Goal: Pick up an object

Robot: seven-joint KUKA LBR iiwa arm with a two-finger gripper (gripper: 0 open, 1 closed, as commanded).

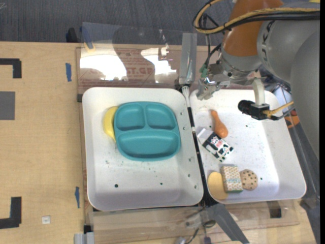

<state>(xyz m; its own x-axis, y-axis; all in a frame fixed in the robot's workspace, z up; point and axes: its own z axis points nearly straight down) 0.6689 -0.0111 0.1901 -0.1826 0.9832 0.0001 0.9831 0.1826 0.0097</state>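
**Inspector:** State the target and its position.

**Arm:** I take the orange carrot-shaped toy [219,124] as the likeliest pick. It lies in the right bin [284,151], tilted, just right of the divider [192,131] between the two bins. Just below it lies a black-and-white patterned piece [218,146]. Further from the divider's upper end, at the bin's near wall, sit a small box [231,178], a cookie-like round [248,179] touching it, and a tan flat piece [216,184].

**Inspector:** And left of the divider?

**Arm:** A teal sectioned plate [147,130] in the left bin [101,177], with a yellow item [108,122] showing from under its far edge.

**Inspector:** Claw status?

**Arm:** My claw [207,88] hangs near the divider's upper end, above the right bin's far corner. Whether its fingers are apart or together, I cannot tell. Nothing is seen between them.

**Inspector:** Step in hand?

**Arm:** Approach, by my judgement; no pick is made yet. The next move calls for shifting toward the carrot, aligning across its narrow width, then descending. Risk: the patterned piece lies close by.
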